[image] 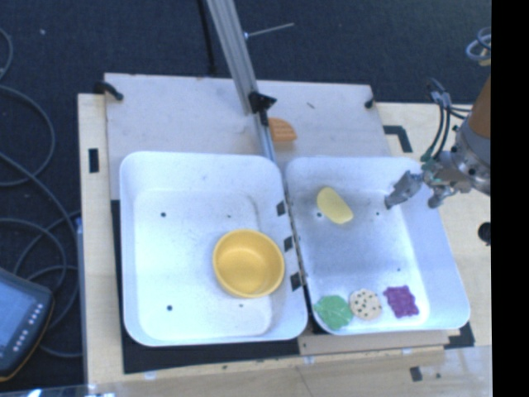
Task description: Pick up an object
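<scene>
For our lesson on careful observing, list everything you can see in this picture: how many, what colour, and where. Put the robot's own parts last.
bins: 2, white, side by side on the bench
bowl: 1, yellow, upright in the left bin, near its right wall
yellow piece: 1, pale yellow, upper left of the right bin
green piece: 1, green, near edge of the right bin
spotted cookie: 1, cream with dark dots, just right of the green piece
purple piece: 1, purple, right of the spotted cookie
orange thing: 1, orange, on the board behind the bins
metal rail: 1, grey, slanting down to the gap between the bins
arm: 1, grey with orange, at the right
hand: 1, grey, above the right bin's upper right
</scene>
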`<state>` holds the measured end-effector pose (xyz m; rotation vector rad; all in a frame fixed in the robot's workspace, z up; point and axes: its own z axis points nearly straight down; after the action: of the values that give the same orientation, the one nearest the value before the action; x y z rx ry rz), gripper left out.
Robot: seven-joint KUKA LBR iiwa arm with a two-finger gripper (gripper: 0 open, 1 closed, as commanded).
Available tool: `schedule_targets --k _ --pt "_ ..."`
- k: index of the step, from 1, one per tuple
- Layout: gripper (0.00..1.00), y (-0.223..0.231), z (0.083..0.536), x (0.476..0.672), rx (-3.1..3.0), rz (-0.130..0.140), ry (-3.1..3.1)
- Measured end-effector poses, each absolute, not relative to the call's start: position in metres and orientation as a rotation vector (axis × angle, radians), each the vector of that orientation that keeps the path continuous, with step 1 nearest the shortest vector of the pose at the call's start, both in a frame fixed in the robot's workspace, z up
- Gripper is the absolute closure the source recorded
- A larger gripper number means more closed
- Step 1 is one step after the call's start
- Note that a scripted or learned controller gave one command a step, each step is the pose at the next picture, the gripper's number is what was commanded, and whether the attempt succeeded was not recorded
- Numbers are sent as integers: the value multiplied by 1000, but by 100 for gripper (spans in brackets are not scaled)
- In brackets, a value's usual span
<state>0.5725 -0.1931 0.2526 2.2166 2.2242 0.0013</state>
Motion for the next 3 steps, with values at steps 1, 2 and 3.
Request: schedule_targets --k 1,2,3 --pt "0 -193 253 573 2217 1 2224" --pt "0 -189 198 581 2218 -6 2228" --pt "0 -194 135 580 2224 -7 2223"
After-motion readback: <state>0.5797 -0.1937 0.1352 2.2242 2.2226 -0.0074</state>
